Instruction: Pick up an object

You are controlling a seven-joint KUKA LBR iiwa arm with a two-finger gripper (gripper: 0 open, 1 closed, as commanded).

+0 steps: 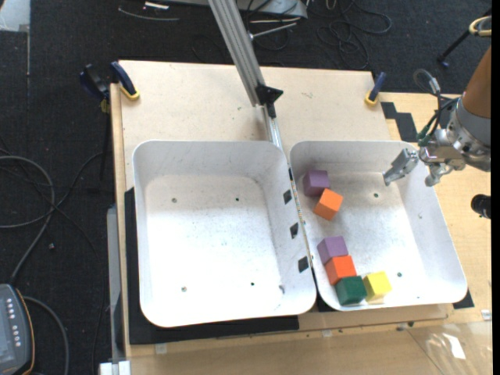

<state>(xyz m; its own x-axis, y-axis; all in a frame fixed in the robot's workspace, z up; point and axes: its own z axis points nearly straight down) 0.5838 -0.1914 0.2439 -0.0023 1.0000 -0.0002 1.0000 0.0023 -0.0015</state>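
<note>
From the overhead camera, the gripper [418,170] hangs over the upper right corner of the right bin [437,233], its two fingers spread apart with nothing between them. That looks like a ready stance for a descent, not a grasp.

All six blocks sit in the right bin, along its left side. A purple block [316,182] and an orange block [329,203] touch near the top. Lower down, a second purple [333,248], a second orange [340,268], a green block [351,290] and a yellow block [376,284] cluster tightly, probably awkward to separate.

The upper purple block is nearest the gripper, yet well apart from it, to its left.
</note>
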